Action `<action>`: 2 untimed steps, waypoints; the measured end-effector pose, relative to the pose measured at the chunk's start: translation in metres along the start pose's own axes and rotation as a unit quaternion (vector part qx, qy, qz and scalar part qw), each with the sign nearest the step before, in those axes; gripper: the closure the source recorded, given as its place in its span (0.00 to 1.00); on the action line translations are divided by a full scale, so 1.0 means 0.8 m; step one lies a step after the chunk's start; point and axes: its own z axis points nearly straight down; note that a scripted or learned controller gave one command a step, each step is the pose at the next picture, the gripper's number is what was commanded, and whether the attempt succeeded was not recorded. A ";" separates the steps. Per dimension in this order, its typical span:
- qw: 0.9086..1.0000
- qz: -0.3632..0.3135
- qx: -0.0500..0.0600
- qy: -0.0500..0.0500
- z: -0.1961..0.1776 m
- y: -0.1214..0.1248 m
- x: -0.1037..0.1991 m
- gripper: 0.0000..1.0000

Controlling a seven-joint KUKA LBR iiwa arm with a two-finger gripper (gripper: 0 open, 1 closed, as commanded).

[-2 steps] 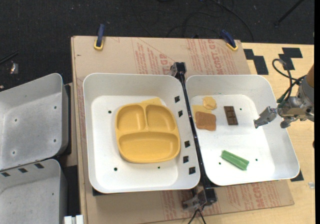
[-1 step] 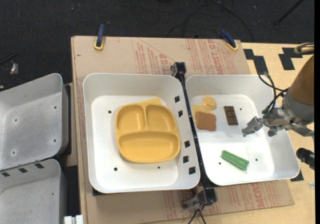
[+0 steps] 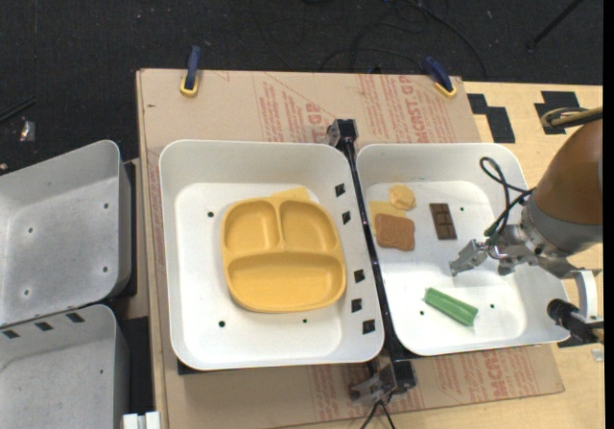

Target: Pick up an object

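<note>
Two white bins sit side by side, and places here are given from the right bin (image 3: 499, 336). Nearest the camera inside it lies a green block (image 3: 451, 306), tilted. Just beyond, over its right half, hangs the gripper (image 3: 484, 257), its fingers spread apart with nothing between them. Farther back near its left wall lie a brown slab (image 3: 394, 231), a small yellow piece (image 3: 402, 196) and a dark chocolate bar (image 3: 442, 220). Left of it, the left bin (image 3: 182, 226) holds a yellow divided tray (image 3: 284, 255).

Yellow divided tray (image 3: 284, 256): smooth glossy plastic. White bins (image 3: 192, 321): smooth matt plastic. Desk (image 3: 269, 106): matt printed cardboard. Green block (image 3: 451, 306): smooth.
</note>
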 end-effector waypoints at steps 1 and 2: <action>1.000 0.000 -0.003 -0.001 -0.017 0.002 -0.001 1.00; 1.000 0.000 -0.006 -0.003 -0.084 0.004 -0.015 1.00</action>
